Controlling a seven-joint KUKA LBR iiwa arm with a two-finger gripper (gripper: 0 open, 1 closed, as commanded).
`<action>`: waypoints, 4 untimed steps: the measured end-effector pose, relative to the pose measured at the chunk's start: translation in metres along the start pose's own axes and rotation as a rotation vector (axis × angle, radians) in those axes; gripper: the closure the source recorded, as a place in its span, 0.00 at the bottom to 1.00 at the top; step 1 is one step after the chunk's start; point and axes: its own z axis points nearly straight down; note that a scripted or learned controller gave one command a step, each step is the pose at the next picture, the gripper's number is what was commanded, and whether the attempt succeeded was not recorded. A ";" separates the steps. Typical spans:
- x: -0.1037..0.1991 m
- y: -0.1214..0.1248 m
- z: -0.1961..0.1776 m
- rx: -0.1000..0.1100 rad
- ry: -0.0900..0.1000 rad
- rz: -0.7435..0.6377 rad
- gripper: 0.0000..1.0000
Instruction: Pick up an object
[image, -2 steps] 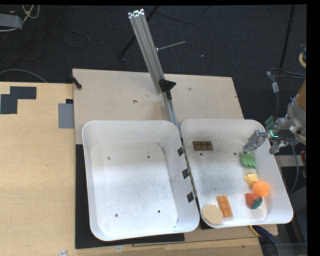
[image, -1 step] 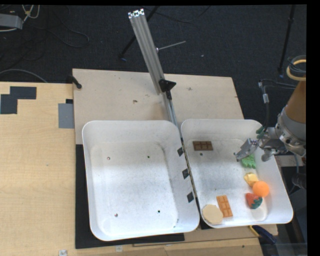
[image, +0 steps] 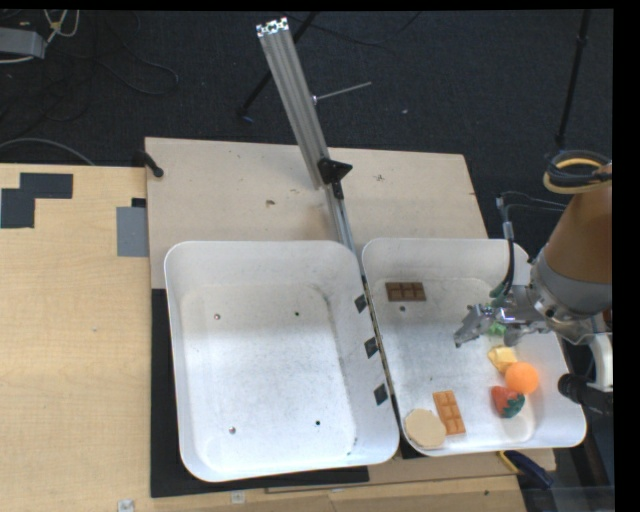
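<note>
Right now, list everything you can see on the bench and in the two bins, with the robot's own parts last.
Bins: two, white, side by side.
Chocolate bar: one, brown, right bin, far part.
Yellow block: one, yellow, right bin, beside the gripper.
Orange ball: one, orange, right bin.
Strawberry: one, red and green, right bin, near edge.
Waffle: one, orange-brown, right bin, near edge.
Round cookie: one, tan, near corner.
Metal rail: one, grey, behind bins.
Gripper: one, grey, over right bin.

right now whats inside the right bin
The right bin holds a brown chocolate piece, a yellow piece, an orange ball, a red strawberry, an orange waffle and a tan disc. The gripper covers some floor.
</note>
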 end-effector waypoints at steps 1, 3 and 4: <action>-0.002 0.005 0.046 -0.001 0.000 0.001 0.00; 0.005 0.009 -0.022 -0.012 -0.003 -0.002 1.00; 0.004 0.009 -0.074 -0.013 -0.004 -0.002 1.00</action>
